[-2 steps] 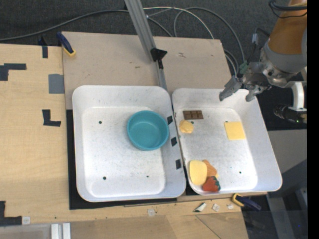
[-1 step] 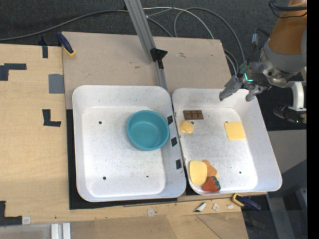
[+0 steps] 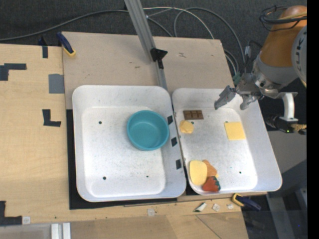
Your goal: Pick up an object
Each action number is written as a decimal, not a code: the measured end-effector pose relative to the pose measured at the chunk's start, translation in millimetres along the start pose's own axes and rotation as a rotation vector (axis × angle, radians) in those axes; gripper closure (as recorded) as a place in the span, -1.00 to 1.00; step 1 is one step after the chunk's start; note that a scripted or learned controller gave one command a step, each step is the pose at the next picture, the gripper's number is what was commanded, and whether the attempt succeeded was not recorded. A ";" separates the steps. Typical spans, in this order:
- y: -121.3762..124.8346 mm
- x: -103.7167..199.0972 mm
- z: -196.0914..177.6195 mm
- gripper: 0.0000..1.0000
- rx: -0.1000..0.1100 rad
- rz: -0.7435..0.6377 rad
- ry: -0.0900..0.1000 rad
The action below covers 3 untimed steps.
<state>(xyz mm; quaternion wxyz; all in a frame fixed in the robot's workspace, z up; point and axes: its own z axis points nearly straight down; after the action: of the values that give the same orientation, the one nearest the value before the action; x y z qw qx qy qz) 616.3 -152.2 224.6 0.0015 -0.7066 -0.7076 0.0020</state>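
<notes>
Gripper [image 3: 235, 102] is seen hanging over the far right corner of the right bin [image 3: 266, 156], fingers spread apart with nothing pinched between them.

Going from the near edge back: a small cluster is parked at the near end of the right bin, made up of a yellow piece [image 3: 198, 172], an orange bit [image 3: 211, 170] touching it, and a red strawberry-looking thing [image 3: 212, 184] just in front. Farther in, a yellow square [image 3: 234, 130] is laid flat toward the right side, just below the gripper and apart from it. A small yellow lump [image 3: 186, 127] is found near the left wall, with a brown chocolate bar [image 3: 193, 115] just behind it.

In the left bin [image 3: 89, 148], a teal bowl [image 3: 147, 129] is sat upright toward the right side.

Behind both bins, a grey pole [image 3: 142, 24] is seen slanting up, with cables [image 3: 199, 16] looped across the dark floor.
</notes>
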 end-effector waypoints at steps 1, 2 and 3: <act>-3.6 -2.8 64.3 -1.00 0.003 0.000 0.001; -3.2 -6.0 109.2 -1.00 0.001 0.000 0.000; -2.1 -5.5 96.2 1.00 -0.003 -0.001 0.000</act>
<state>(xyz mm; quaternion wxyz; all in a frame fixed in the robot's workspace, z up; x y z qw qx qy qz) 613.7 -157.8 128.4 0.0007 -0.7061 -0.7081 0.0011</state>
